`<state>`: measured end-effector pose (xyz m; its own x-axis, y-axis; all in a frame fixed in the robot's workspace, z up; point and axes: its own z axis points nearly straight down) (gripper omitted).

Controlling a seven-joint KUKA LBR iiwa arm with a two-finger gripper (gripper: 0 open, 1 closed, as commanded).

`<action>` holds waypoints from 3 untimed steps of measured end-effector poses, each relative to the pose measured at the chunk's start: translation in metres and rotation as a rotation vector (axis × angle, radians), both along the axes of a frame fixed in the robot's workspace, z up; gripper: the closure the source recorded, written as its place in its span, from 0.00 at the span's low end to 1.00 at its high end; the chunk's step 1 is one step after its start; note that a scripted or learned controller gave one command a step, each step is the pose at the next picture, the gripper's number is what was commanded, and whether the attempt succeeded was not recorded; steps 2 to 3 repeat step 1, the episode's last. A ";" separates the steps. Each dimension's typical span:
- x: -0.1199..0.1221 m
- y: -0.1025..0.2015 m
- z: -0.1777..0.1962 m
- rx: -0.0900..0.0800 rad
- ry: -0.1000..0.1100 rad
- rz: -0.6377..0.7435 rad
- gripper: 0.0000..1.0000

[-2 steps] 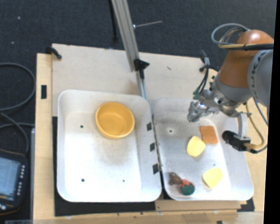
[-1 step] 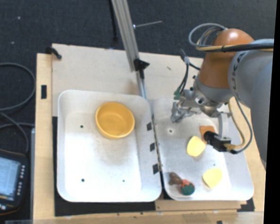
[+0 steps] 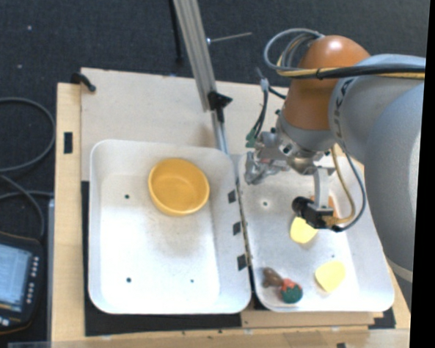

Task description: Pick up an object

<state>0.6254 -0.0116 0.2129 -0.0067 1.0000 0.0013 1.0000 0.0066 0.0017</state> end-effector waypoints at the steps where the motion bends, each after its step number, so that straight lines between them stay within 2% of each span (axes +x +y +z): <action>1: 0.011 0.056 0.014 0.001 -0.001 0.001 1.00; 3: 0.011 0.056 0.014 0.001 -0.001 0.001 1.00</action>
